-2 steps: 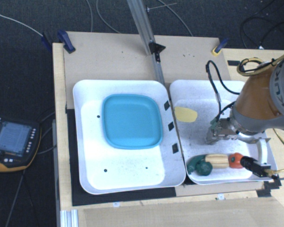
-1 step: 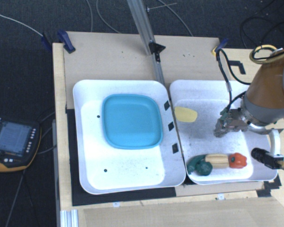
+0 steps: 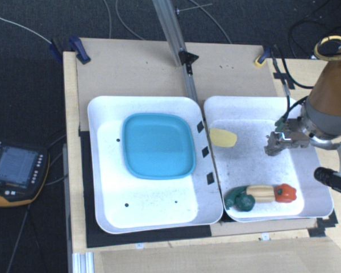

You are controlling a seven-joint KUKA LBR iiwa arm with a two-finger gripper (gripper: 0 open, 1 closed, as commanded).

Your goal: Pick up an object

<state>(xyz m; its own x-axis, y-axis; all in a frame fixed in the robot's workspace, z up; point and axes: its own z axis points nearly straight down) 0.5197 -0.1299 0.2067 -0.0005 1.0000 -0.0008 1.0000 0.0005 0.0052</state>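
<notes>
Objects available for picking lie in the right bin [image 3: 315,206]: a yellow piece [image 3: 223,137] near its left wall, and a green item [image 3: 240,200], wooden piece [image 3: 260,194] and red item [image 3: 284,193] along the front. The end effector [image 3: 274,145] hovers mid-bin in the approach step, its state indeterminate. Next: align over one object and descend.

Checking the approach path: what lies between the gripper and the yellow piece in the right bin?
In the camera view, nothing: only bare speckled floor of the right bin separates the gripper from the yellow piece.
</notes>
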